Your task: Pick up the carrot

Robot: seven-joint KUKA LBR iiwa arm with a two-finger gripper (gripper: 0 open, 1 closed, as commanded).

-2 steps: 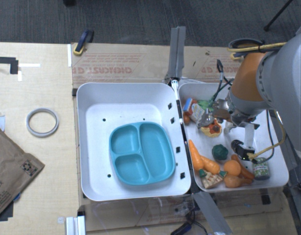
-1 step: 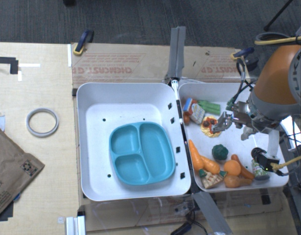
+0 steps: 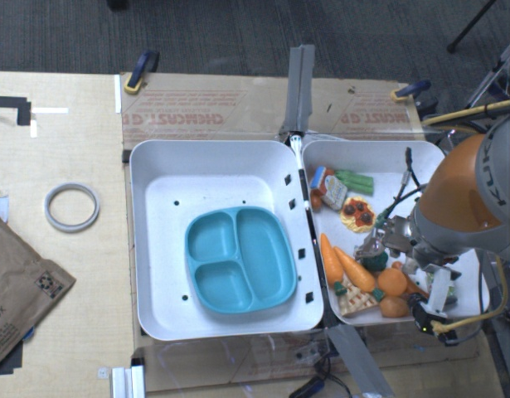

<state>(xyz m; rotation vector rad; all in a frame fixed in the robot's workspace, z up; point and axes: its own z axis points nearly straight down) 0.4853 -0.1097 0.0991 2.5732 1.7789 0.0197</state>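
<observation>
1 hand (image 3: 377, 247), a metal two-finger tool below the grey wrist, hangs over the right white plastic bin (image 3: 420, 152); whether it is released or clenched I cannot tell. Just left of it and slightly below lies the long orange toy carrot (image 3: 355, 269), its axis running diagonally from upper left to lower right, beside a second orange piece (image 3: 330, 259).

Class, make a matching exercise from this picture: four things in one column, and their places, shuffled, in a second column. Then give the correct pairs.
Things:
1. turquoise divided plastic plate
2. long orange toy carrot
3. grey tape ring
4. blue clamp

Places:
A. wooden bench, left of both bins
B. right white bin
C. cardboard's far-left corner
D. left white bin

Pairs: 1-D, 2-B, 3-A, 4-C
</observation>
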